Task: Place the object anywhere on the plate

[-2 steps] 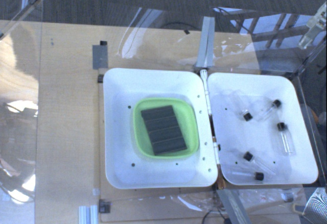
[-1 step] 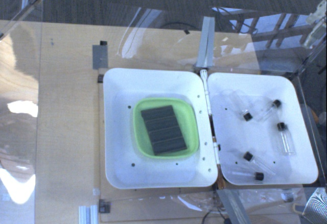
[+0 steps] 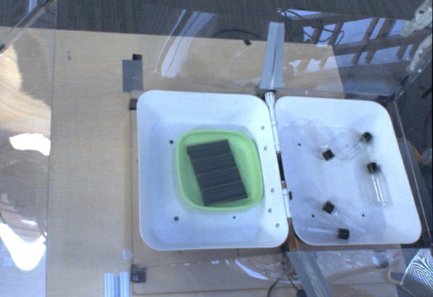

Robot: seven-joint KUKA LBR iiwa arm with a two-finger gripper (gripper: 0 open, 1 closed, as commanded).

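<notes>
A square lime-green plate (image 3: pixel 185 184) sits in the middle of the left white bin (image 3: pixel 152 221). A dark grey ridged rectangular block (image 3: pixel 216 172) lies flat on the plate, turned slightly off the plate's sides. Several clear glass vials with black caps lie scattered in the right white bin (image 3: pixel 399 221). One vial (image 3: pixel 377 185) lies near the right wall, another vial (image 3: pixel 319 140) lies at the upper left, and a third vial (image 3: pixel 325 231) lies by the front edge.
The two bins stand side by side on a wooden bench, with a grey metal bar (image 3: pixel 273 59) behind their shared seam. A small grey bracket (image 3: pixel 133 74) lies on the bench behind the left bin. Cables run along the front edge.
</notes>
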